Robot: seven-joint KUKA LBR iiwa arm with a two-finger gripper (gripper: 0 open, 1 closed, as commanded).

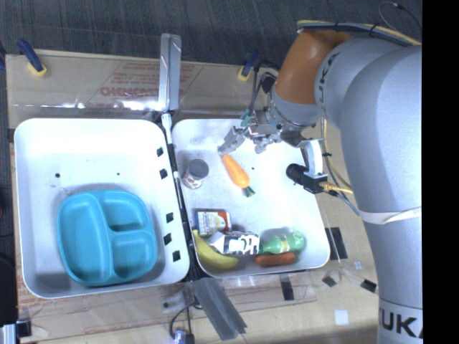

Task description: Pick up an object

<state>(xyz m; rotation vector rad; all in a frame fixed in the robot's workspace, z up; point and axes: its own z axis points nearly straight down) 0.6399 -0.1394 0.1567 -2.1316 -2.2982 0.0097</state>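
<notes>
We see the gripper (242,136) hanging over the far edge of the right bin (305,205), its fingers spread apart with nothing between them. Just beside it, toward the middle of that bin, lies the carrot (236,171), slanted, with its green end pointing to the near edge; we judge this the likeliest thing to be picked, since it is nearest and lies apart from its neighbours. The fingers do not touch it.

We think the grasp could fail in a few ways. The carrot tapers and looks smooth, so fingers closing along its length instead of across it could squeeze it out sideways. The gripper sits a little off toward the carrot's far end, so a straight descent might land on the tip or miss onto bare bin floor.

Outward from there, the right bin also holds a small can (195,170) by its left wall. Along its near edge there is a crowded row: a small carton (212,221), a banana (213,256), a dark packet (242,244), a green object (282,243) and a red one (275,260), several touching, which we judge harder to separate. The left bin (43,149) holds a blue divided tray (107,236) in its near half.
</notes>
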